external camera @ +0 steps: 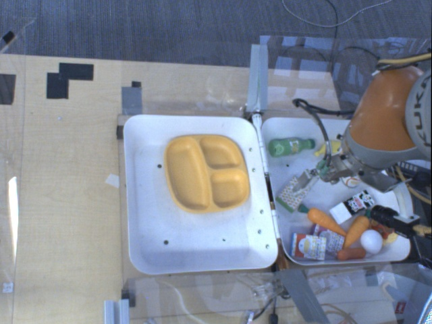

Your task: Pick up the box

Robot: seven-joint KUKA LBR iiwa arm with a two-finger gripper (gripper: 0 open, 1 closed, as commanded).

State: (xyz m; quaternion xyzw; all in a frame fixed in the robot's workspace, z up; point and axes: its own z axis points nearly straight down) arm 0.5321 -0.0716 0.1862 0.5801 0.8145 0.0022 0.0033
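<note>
The box [294, 192] is small, with grey and white speckles. It lies tilted in the right bin [295, 129], near the wall between the two bins. The gripper [324, 174] is just beside the box, at its upper right end. It looks like it touches the box there, but the spot is too small to be sure. I cannot tell if the gripper is open or closed, or if it has the box.

Above the gripper sits the big orange band [381, 113] of the arm, with a black cable [317, 113] next to it.

Past the gripper, toward the back of the bin, a green bottle [289, 146] lies on its side. In front of the gripper, a long orange carrot [327, 221] lies just below the box. A little black and white pack [356, 204] is to the right of that carrot. A second carrot [356, 229] and a white ball [371, 240] lie close together near the front right corner. A red and white carton [310, 246] lies at the front wall, next to the carrots.

Far from the gripper, on the other side of the wall, is the left bin [145, 201]. A yellow tray [206, 173] with three parts lies in its middle. It is well apart from the box.
</note>
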